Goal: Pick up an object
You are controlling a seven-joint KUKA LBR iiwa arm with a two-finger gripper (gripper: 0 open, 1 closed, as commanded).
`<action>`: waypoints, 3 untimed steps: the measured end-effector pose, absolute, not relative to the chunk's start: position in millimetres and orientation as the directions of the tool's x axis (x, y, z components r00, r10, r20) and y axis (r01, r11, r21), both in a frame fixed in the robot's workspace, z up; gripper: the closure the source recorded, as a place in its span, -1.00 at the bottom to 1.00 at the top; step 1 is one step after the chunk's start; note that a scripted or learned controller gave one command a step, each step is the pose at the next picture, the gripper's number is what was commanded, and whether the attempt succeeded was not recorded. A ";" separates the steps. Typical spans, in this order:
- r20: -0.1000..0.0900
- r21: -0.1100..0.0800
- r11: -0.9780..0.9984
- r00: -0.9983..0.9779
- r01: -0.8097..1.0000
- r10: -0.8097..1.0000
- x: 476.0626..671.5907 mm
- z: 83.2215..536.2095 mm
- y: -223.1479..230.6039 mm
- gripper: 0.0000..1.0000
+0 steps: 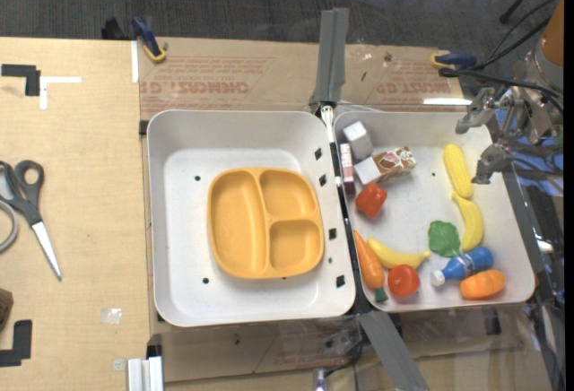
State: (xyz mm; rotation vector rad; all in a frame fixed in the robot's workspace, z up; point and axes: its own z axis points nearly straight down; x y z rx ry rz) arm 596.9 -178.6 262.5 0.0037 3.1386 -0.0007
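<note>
My gripper [476,147] hangs over the far right side of the right bin [516,228], its fingers apart with nothing between them. Just left of and below it lies a yellow corn cob [458,169]. Nearer the front are a banana [470,219], a green leafy piece [443,238], a blue bottle [465,265] and an orange fruit [482,284]. Toward the bin's left side sit a grey cube [357,136], a brown and white carton [386,165], a red pepper [370,199], a carrot [369,262], a second banana [397,251] and a tomato [404,280].
The left bin [170,201] holds a yellow divided plate [266,221]. Scissors [31,210] lie on the wooden bench at the far left. Blue clamps [148,38] hold cardboard behind the bins. Cables run along the right edge by the arm.
</note>
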 end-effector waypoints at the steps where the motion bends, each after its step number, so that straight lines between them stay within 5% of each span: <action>1: -0.003 -0.001 0.982 -0.982 -0.191 -0.191 569.3 108.0 -187.9 -1.00; 2: -0.009 -0.002 0.999 -0.999 -0.051 -0.051 523.3 95.3 -220.9 -1.00; 3: -0.014 -0.005 0.998 -0.998 -0.056 -0.056 525.9 105.7 -219.5 1.00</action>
